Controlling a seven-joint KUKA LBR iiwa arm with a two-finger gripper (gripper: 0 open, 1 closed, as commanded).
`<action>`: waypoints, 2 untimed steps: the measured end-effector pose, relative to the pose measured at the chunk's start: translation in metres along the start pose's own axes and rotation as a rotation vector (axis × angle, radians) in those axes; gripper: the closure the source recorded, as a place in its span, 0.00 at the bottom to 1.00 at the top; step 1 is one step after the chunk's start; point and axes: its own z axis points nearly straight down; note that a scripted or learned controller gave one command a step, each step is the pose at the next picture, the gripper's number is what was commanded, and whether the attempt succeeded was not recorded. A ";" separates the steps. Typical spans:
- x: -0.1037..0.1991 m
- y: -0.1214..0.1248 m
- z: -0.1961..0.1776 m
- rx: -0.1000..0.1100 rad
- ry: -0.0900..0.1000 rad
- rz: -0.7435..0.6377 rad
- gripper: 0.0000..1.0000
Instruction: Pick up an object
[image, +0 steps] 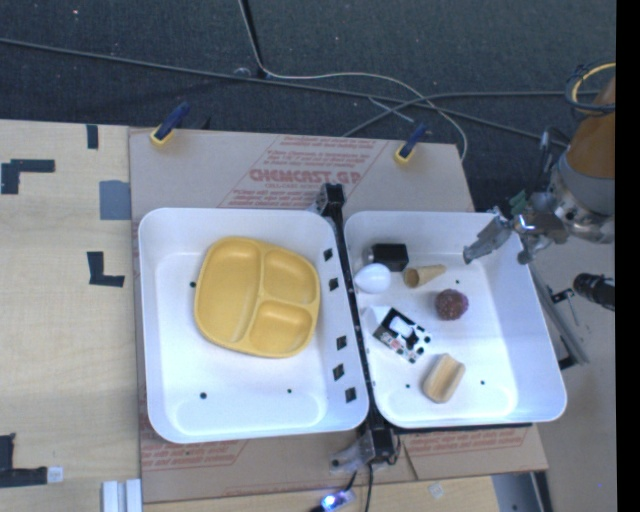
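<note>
The tool (497, 238) hangs over the upper right corner of the right bin (520, 330), reaching in from the right on the grey arm (585, 190). Two dark fingers splay apart, one toward the bin's inside and one back toward the wrist, so it looks fairly wide. Nothing sits between them, and it touches none of the objects.

So the pick has hardly begun, by my reckoning: nothing is lifted, and the descent, the closing and the raise are all left to do.

Nearest the tool, below and to its left, lies a dark red ball (451, 304). Just beside that, a small tan cone (424, 275) points toward the bin's middle. Further left a black block (388, 255) sits against a white egg-shaped thing (373, 278), the two touching or nearly so. Toward the front lie a black-and-white patterned piece (402, 335) and a tan bread-like lump (443, 379).

The left bin (165, 330) holds a yellow divided plate (257, 297), well away from the tool. Both bins rest on cardboard on the tabletop (60, 330).
</note>
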 end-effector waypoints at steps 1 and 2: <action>0.001 -0.003 0.048 0.004 0.000 0.000 0.00; 0.002 -0.013 0.113 0.007 0.002 0.001 0.00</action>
